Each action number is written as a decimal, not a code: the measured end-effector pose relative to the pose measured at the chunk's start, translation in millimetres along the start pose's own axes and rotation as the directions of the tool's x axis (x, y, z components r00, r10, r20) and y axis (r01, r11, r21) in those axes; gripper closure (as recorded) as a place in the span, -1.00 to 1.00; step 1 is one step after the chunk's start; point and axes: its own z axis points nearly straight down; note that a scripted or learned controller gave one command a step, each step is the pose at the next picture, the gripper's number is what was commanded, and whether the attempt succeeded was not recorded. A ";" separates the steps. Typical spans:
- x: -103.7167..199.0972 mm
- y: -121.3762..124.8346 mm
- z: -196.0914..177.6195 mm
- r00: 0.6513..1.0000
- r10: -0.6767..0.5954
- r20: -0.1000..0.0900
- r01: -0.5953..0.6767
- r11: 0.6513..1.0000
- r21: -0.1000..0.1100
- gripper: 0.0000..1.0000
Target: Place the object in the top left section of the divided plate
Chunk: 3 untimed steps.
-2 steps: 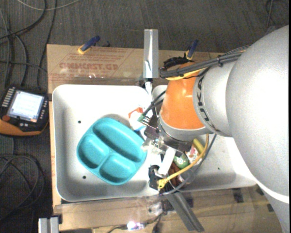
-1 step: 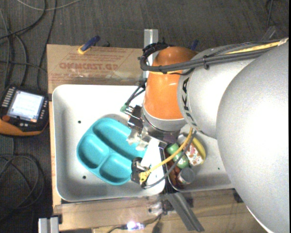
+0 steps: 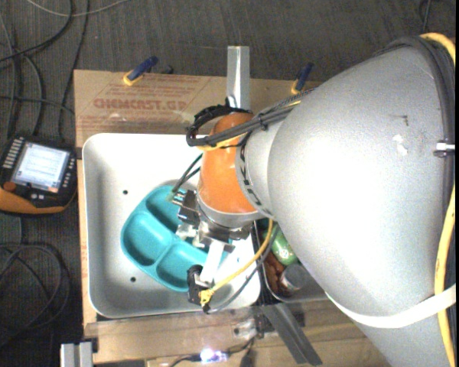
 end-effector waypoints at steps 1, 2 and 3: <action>27.9 32.6 -144.7 0.996 -0.093 0.012 0.093 0.996 0.016 1.00; 29.6 29.9 -134.0 0.999 0.043 0.013 -0.043 0.999 0.017 1.00; 62.3 -17.0 -109.3 0.996 0.093 0.015 -0.093 0.996 0.016 1.00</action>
